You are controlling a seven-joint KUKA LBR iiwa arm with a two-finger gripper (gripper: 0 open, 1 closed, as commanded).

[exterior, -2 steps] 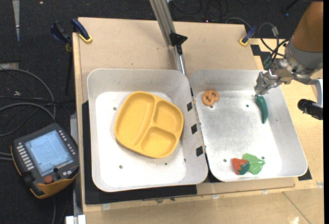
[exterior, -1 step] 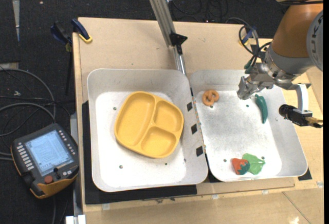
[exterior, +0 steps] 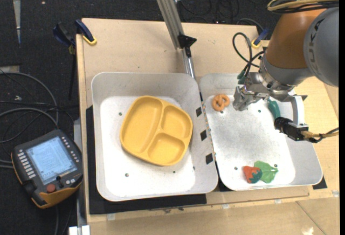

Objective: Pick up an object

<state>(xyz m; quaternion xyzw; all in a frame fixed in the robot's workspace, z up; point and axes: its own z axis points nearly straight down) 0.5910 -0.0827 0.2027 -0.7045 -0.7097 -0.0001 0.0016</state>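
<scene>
Dark floor strewn with cables surrounds the tan surface (exterior: 135,45), and a teach pendant (exterior: 47,166) lies on that floor at the lower left.

From the camera above, we see two shallow white bins side by side on the surface. In the left bin (exterior: 108,94) a yellow divided plate (exterior: 156,130) rests slightly tilted, near the middle. In the right bin (exterior: 302,169) a small orange pretzel-shaped toy (exterior: 220,102) lies near the far left corner, and a green and red toy (exterior: 260,172) sits well apart from it near the front edge.

We find the grey arm (exterior: 302,40) reaching in from the right, its tool (exterior: 243,100) low over the far part of the right bin, just beside the pretzel-shaped toy. We cannot tell how far the tool is open, and we see nothing held in it.
</scene>
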